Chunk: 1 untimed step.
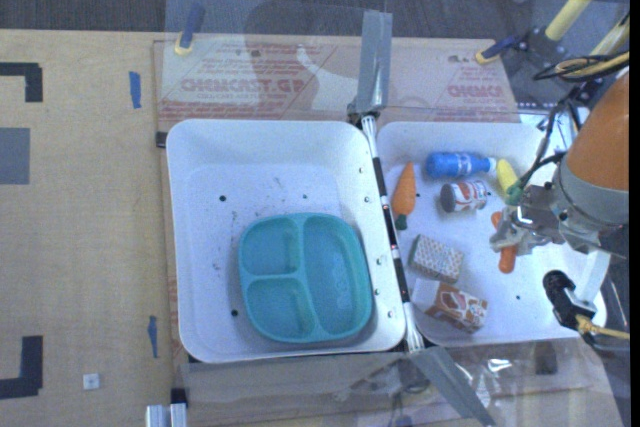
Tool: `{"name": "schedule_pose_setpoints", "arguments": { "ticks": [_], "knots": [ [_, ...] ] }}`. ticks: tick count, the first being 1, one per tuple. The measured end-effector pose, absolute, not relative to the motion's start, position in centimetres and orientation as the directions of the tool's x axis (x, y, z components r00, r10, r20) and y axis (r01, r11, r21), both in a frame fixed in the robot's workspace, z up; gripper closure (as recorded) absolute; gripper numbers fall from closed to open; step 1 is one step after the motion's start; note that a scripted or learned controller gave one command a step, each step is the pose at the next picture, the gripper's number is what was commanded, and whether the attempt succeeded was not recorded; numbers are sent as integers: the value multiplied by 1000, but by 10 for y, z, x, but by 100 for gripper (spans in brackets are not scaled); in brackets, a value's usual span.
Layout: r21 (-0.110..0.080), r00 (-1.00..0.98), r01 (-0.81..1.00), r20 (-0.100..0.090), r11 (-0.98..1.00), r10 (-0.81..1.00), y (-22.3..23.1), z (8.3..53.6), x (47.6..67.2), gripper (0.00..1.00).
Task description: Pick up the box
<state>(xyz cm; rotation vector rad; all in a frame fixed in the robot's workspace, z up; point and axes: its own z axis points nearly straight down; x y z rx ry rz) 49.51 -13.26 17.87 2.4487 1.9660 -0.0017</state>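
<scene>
Tray (303,277) in left bin (200,155); box (437,258) in right bin (530,310).

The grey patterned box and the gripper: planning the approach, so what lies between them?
In the camera view, only bare white bin floor lies between the grey patterned box and the gripper.

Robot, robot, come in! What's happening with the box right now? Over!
Gripper low at right bin's right side, grasp unclear. Box flat near front edge, untouched. Sponge beside it.

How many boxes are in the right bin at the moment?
2. A grey speckled box mid-bin, and a brown-and-white box near the front edge. The arm covers the bin's right side, so more may be hidden.
</scene>
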Motion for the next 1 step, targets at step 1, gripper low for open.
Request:
{"name": "schedule_pose_setpoints", "arguments": {
  "ticks": [1],
  "knots": [
    [-4,147,989,1,-147,989,-123,183,479,100]
  ]
}}
